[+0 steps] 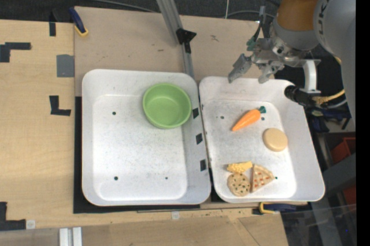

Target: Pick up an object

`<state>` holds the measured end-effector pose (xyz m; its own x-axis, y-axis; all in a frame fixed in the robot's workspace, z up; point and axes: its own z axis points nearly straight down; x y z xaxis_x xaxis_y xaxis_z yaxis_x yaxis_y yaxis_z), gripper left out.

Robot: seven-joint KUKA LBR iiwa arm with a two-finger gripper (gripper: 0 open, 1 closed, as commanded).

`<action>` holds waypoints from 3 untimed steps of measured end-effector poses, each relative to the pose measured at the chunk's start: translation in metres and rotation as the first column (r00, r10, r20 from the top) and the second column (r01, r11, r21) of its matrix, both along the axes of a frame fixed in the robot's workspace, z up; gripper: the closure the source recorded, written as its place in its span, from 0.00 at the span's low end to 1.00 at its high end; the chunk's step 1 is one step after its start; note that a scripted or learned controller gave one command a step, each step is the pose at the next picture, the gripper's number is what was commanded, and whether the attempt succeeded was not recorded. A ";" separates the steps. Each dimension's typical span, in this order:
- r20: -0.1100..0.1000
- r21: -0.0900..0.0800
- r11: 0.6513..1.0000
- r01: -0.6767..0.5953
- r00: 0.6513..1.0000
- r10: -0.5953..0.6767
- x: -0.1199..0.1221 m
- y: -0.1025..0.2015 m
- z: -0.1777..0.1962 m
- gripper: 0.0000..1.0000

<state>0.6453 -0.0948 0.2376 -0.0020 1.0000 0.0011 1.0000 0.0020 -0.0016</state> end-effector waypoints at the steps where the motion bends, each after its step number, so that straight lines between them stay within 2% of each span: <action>1: 0.000 0.000 1.000 0.000 1.000 0.000 0.000 0.000 0.000 0.00; 2: -0.005 -0.002 1.000 0.000 1.000 0.000 -0.009 0.000 -0.047 0.00; 3: -0.001 -0.002 1.000 0.000 1.000 0.000 -0.010 0.005 -0.107 0.00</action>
